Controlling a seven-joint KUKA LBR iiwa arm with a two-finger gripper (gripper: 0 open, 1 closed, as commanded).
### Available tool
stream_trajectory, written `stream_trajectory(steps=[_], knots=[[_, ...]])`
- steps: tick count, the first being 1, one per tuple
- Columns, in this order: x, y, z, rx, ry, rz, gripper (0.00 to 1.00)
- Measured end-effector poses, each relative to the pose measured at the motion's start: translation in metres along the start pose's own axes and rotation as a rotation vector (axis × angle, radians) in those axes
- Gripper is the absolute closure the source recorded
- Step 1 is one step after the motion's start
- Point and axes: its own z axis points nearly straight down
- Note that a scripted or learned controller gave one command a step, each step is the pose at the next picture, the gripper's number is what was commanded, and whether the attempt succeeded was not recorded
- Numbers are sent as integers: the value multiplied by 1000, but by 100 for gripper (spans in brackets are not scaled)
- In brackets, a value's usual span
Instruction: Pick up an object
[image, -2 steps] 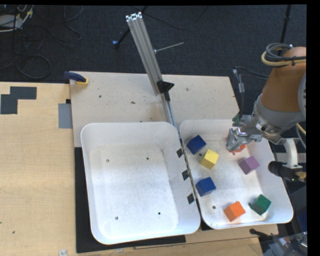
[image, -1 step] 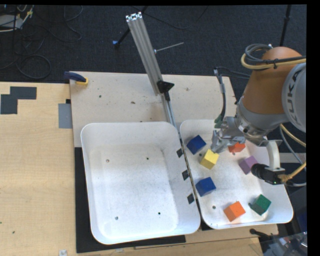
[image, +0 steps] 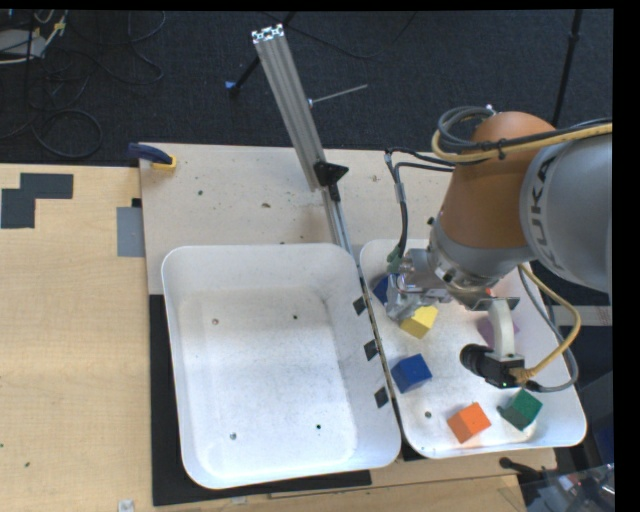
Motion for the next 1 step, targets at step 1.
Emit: stream_trajectory(steps=[1], knots=[[54,-26,0,1,0,-1,100]])
